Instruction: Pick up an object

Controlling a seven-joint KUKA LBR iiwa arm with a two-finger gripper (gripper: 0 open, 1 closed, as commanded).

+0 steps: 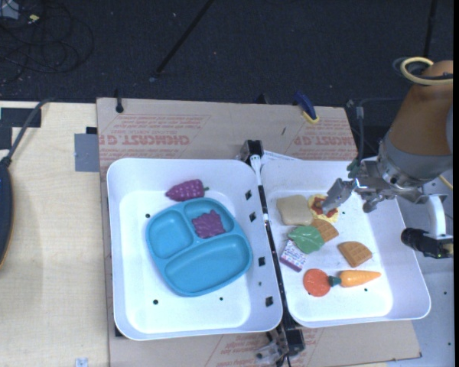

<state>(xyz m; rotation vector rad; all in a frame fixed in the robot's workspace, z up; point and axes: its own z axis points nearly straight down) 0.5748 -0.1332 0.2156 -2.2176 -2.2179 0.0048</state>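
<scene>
- Seemingly, the pick was not yet made: the gripper (335,198) hung low over the right bin (402,277) with nothing visibly lifted, so the whole grasp and lift were left to do.
- Whether it was set wide or narrow could not be told; the dark tip was too small and blurred against the toys under it.
- Its tip sat at, or just above, a small red and yellow piece (320,204); contact could not be confirmed.
- Just to the left of the tip lay a tan bread slice (294,209), the nearest other candidate.
- Below the tip were a green leaf-shaped toy (306,238), touching an orange wedge (327,228), and a purple and white block (293,256).
- Further below, a brown toast piece (354,252), a tomato (316,282) and a carrot (358,278) lay near the bin's front edge.
- Well apart to the left, the other bin (130,281) bore a blue divided plate (199,266) with purple grapes (208,223) in one compartment, and a second grape bunch (186,189) beside the plate.
- Judging by position, the red and yellow piece was the likely target.
</scene>
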